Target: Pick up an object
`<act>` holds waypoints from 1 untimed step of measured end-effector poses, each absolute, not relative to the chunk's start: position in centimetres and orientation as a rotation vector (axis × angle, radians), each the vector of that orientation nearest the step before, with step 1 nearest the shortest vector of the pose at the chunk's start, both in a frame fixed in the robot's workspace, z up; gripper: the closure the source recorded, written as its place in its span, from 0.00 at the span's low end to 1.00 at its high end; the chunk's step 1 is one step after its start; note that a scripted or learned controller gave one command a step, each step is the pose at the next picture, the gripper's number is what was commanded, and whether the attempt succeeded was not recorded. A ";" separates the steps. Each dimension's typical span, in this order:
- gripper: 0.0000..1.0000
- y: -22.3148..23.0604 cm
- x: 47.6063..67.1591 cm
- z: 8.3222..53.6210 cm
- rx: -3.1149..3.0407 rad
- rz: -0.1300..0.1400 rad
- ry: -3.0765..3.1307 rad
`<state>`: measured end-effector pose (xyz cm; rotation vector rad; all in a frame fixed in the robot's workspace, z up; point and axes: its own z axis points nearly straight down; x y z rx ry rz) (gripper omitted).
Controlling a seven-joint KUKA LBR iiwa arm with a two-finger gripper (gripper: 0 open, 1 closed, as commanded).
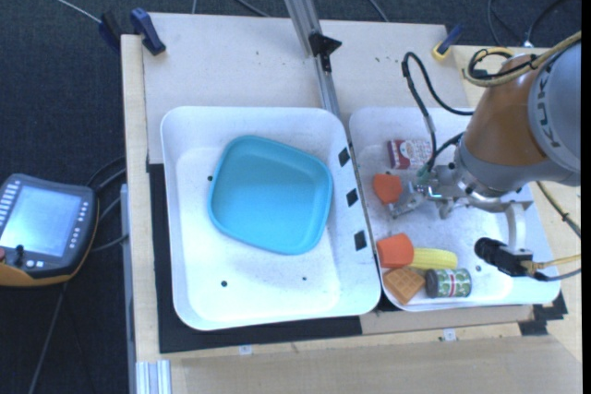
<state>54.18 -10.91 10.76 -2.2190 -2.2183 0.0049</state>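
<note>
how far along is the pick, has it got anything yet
Done: the arm has reached into the right white bin, with the gripper low beside the small orange rounded piece. In hand: nothing shows between its fingers. Left: gripping and lifting an object. The orange block, yellow corn cob, tan waffle piece, dark can and red-and-white packet all lie in the bin.

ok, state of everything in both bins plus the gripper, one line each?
blue plate: right way up, flat in the left bin, nothing on it
gripper: low in the right bin, finger state unclear
orange ball: loose, beside the gripper
red-and-white carton: lying flat
orange-red block: resting near the front
yellow corn: lying on its side
waffle piece: flat by the front wall
green-labelled can: on its side
</note>
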 end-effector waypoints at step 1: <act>0.00 -10.9 54.2 9.5 -2.220 0.001 -2.221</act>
